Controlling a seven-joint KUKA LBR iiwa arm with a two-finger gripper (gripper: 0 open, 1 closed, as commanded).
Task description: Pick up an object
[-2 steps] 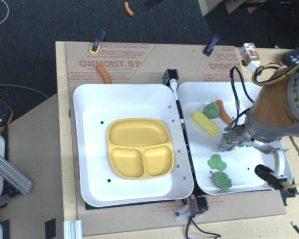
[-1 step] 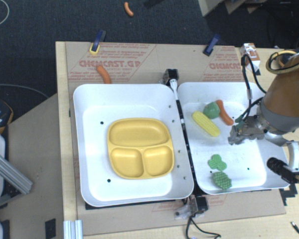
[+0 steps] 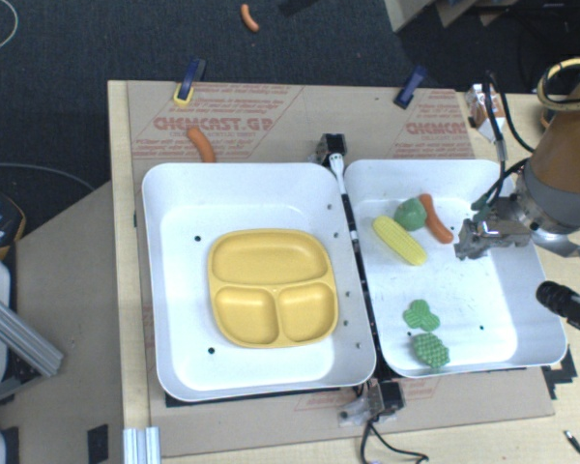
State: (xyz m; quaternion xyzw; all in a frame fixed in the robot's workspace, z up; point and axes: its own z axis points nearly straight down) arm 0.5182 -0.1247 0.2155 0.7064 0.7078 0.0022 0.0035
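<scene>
Okay — your gripper point(image 3: 467, 238) sits by the right bin's far edge; aperture unclear — carrot point(image 3: 435, 217) looks light, slick; pinch mid-length.

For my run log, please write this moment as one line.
stage: approach | pincer: above right bin, nothing seen held | nearest: carrot, corn | left bin: yellow tray

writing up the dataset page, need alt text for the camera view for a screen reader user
A grey robot arm with an orange band reaches in from the right, its gripper low over the right white bin, near a toy corn cob, a carrot and green toy vegetables. The left white bin holds a yellow divided plate.
</scene>
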